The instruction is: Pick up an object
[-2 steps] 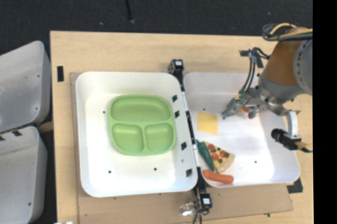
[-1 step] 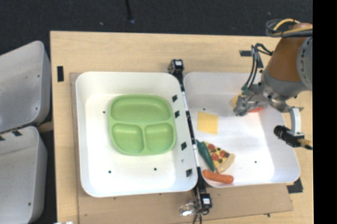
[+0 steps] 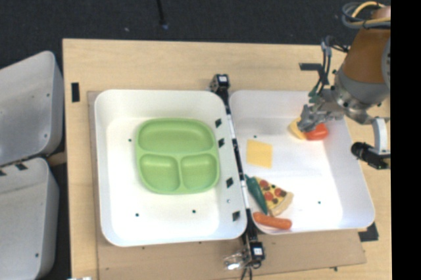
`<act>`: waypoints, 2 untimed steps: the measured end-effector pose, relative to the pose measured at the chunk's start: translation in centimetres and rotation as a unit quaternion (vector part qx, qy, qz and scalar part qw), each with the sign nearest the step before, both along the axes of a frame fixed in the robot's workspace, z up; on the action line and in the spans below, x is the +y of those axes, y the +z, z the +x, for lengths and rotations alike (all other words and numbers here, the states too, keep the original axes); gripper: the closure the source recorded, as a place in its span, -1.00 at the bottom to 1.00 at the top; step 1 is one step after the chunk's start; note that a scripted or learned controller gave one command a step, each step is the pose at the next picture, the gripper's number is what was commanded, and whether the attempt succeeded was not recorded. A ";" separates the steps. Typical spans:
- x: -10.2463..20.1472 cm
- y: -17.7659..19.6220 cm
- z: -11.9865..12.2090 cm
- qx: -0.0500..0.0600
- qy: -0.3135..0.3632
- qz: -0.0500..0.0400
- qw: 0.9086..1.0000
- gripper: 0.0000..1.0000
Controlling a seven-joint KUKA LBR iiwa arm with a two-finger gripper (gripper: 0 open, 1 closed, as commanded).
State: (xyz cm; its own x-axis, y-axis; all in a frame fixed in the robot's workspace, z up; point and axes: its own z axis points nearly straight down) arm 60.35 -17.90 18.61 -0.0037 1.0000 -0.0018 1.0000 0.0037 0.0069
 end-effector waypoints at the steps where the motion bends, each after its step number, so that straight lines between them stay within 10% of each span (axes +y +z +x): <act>1: -0.7 4.6 0.4 0.001 0.000 0.000 1.000 1.00; 2: -0.9 10.0 0.5 0.000 0.000 0.000 1.000 1.00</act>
